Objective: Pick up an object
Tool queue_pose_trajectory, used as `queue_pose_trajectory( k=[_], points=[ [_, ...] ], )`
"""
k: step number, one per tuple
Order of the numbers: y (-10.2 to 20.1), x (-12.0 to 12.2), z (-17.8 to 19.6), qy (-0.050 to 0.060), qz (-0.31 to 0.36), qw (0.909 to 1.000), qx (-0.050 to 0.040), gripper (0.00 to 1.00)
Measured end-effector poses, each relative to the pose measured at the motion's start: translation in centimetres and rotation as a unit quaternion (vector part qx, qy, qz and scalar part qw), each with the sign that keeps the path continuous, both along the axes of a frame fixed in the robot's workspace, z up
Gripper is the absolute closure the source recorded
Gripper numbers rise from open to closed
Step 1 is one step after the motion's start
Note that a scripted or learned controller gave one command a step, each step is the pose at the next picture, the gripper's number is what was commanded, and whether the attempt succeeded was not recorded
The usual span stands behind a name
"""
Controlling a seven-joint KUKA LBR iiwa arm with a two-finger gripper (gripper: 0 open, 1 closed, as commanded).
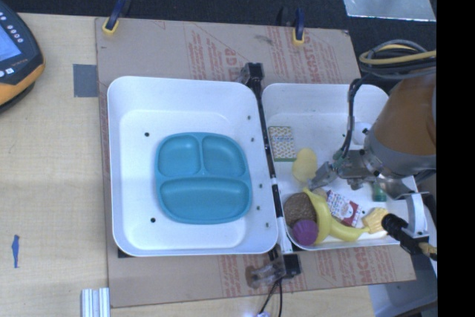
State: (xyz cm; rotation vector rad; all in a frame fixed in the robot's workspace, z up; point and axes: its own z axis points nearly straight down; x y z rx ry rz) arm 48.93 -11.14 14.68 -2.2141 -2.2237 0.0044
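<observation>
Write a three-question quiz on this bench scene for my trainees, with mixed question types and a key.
1. True or false: the blue divided plate lies in the left bin.
2. Which bin holds the banana? A left, B right.
3. Fill in: the purple ball touches the ____ ball behind it.

Key: 1 true; 2 B; 3 brown.

In the right bin [326, 104] you have a pale yellow lemon [303, 163] beside a small speckled sponge [281, 142]. Toward the bin's near edge, a banana [332, 223] curves past a brown ball [299, 207] and a purple ball [304, 232]. A red-and-white packet [346, 208] lies just beside the banana.
</observation>
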Motion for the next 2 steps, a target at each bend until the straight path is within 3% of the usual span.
queue_pose_trajectory(
  k=[1,2],
  points=[
    [0.6,1.3,-5.8,0.002,0.001,1.0,0.0006,0.0],
    [0.5,-1.4,-5.5,-0.002,-0.001,1.0,-0.0007,0.0]
  ],
)
